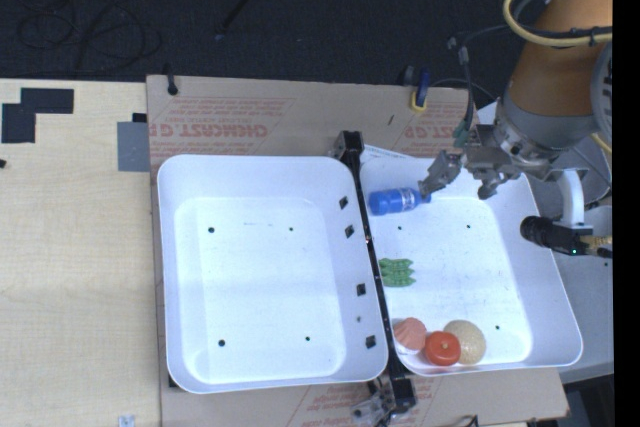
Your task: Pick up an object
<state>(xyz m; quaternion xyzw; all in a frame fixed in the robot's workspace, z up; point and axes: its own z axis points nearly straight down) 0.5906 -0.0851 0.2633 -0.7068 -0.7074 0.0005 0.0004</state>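
The counter (70, 265) was pale wood, overlaid by a printed cardboard sheet (260, 115) on which two white bins (260, 170) rested side by side.

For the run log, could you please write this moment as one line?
gripper open over right bin far edge | finger beside blue bottle | nothing held | green item untouched

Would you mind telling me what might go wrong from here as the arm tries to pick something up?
1. The blue bottle lies on its side near the far wall of the right bin, just left of the gripper; it may roll away if nudged.
2. It sits close to the black divider, so the gripper might strike that.
3. The red tomato and its neighbours crowd the near corner, making a single clean grasp there doubtful.
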